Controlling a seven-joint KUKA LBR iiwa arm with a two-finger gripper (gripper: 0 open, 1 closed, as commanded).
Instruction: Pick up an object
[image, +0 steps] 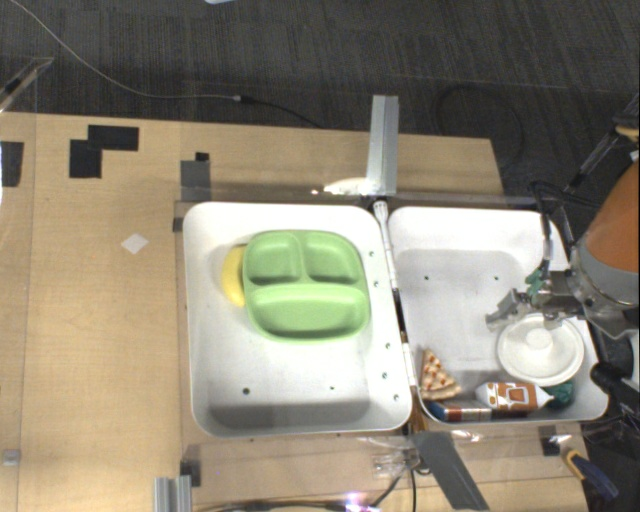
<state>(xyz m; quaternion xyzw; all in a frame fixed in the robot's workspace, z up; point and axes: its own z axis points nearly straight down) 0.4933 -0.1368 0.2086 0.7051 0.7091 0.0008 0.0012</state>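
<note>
Seen from above at a slant: two shallow white bins side by side on a wooden bench (90, 330).

Left bin (290, 390): holds a green divided tray (303, 284), upside or face up with three compartments showing, lying in the upper middle. Tucked under the tray's left edge, a yellow object (232, 277), partly hidden, touching the tray.

Right bin (460, 260): holds a round white lid or bowl (540, 350) near the right wall. Just below it, along the bin's lower edge, a small brown and white carton (515, 397) lying on its side, with a green piece (562, 396) at its right end. Left of the carton, a toy pizza slice (436, 373) in the lower left corner, and beneath that a thin dark marker (455, 410) lying against the lower wall.

Arm (612, 235): grey with an orange band, reaching in from the right over the right bin. Gripper (525, 305) low over the bin, just above and touching or nearly touching the top edge of the round white piece. Jaws look parted, with one grey finger (503, 311) pointing left; nothing seen between them.

Behind the bins, an upright metal post (384, 145).
</note>
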